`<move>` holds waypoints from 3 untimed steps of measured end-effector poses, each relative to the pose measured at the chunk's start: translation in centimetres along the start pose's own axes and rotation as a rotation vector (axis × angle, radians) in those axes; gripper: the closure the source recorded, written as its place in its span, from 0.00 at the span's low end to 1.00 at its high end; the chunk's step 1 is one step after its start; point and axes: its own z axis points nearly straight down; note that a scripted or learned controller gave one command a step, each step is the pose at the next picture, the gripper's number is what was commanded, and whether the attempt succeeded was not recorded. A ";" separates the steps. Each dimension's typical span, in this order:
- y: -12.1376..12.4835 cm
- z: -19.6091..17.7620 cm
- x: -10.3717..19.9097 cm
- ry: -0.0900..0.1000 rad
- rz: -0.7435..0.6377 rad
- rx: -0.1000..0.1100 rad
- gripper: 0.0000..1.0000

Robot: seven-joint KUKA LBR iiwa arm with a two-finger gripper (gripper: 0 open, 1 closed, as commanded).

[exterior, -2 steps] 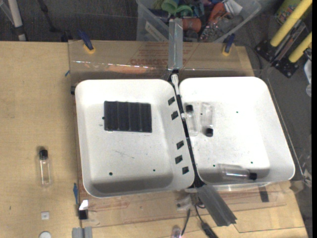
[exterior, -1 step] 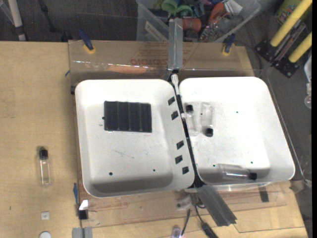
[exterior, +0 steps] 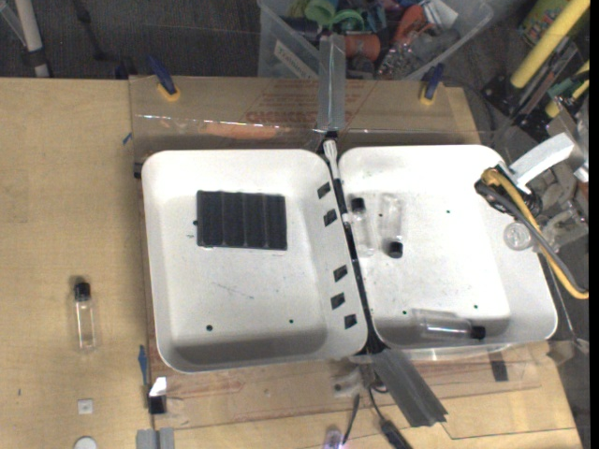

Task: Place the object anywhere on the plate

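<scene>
A black ribbed rectangular plate (exterior: 241, 221) lies flat in the left bin (exterior: 168, 279), toward its back. In the right bin (exterior: 468, 185) lie clear vials with black caps. One vial (exterior: 389, 224) is near the middle left, another vial (exterior: 356, 215) rests against the divider, and a third vial (exterior: 447, 325) lies along the front wall. My gripper (exterior: 547, 215) hangs at the far right rim of the right bin, partly cut off among a yellow cable and a white bracket, well apart from the vials and the plate.
A black divider strip (exterior: 342, 251) runs between the bins. One more clear vial (exterior: 84, 314) lies on the wooden bench to the left, outside the bins. A clear tub of colourful items (exterior: 374, 12) stands behind the bins.
</scene>
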 end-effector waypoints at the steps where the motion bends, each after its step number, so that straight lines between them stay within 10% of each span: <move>1: 5.6 -3.2 6.0 0.001 -0.171 -0.002 1.00; 3: -2.9 -3.2 0.6 0.000 0.034 -0.001 1.00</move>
